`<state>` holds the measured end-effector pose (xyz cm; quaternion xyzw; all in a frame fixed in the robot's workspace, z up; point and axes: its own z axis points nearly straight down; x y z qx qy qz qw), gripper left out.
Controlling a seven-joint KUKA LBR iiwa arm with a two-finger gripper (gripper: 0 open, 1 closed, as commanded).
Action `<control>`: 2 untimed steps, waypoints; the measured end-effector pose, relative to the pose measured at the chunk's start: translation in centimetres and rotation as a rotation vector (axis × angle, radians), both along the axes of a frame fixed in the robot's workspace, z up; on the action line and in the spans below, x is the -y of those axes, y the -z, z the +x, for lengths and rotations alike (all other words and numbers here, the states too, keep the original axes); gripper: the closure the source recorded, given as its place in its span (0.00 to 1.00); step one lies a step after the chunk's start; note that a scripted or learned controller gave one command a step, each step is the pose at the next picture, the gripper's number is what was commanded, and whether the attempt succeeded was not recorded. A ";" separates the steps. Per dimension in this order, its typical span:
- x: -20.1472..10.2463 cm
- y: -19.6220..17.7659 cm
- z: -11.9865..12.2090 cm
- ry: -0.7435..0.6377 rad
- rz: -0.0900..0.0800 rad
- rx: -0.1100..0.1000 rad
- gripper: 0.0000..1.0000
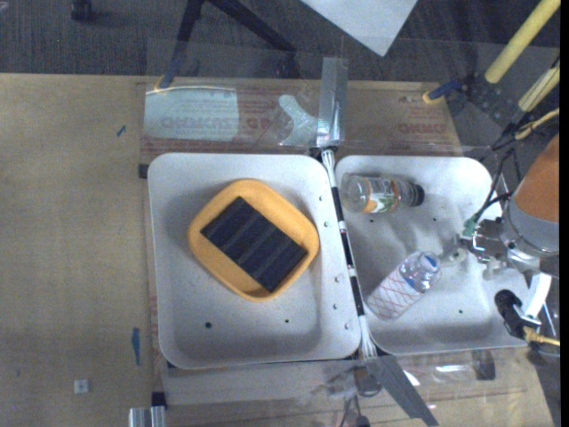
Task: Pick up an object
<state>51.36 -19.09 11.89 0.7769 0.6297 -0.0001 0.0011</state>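
Note:
Two bottles lie on their sides in the right bin [462, 323]. A clear bottle with an orange and green label [380, 193] rests near the bin's far left corner. A crumpled plastic bottle with a blue cap and red-patterned label [403, 284] lies slantwise near the middle. My gripper [478, 242] hangs over the right side of this bin, a short way right of the blue cap and apart from it. Nothing shows in its grasp. The arm's orange band [544, 185] is at the right edge.
The left bin [178, 327] holds a yellow-orange square dish with a dark ribbed insert [253, 238]. A ridge with rivets [342, 247] divides the two bins. Cables and a black part [511, 310] hang by the right bin's rim. Brown bench surrounds the bins.

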 end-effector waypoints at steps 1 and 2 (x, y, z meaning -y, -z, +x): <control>-8.3 3.1 5.8 -0.169 0.000 0.008 0.00; -5.8 3.1 1.2 -0.280 0.001 0.004 0.00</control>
